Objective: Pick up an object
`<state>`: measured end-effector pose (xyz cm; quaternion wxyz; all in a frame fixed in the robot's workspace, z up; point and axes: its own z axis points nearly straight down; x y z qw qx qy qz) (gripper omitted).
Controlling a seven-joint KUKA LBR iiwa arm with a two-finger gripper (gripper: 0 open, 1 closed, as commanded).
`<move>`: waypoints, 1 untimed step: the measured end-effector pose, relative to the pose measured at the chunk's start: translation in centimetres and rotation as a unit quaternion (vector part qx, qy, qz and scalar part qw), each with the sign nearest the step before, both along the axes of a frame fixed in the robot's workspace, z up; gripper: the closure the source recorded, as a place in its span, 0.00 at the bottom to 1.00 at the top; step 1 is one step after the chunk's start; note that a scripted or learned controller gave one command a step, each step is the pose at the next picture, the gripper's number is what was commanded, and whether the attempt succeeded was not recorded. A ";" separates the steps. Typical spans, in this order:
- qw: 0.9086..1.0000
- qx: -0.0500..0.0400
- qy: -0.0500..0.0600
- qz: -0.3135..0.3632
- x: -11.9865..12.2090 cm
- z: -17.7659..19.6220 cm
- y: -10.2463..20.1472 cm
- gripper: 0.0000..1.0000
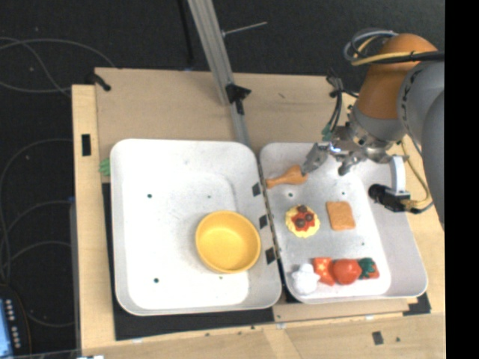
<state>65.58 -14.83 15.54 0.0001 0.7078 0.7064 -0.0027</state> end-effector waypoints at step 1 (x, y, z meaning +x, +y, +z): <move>1.000 0.000 -0.004 0.000 0.2 1.5 0.0 1.00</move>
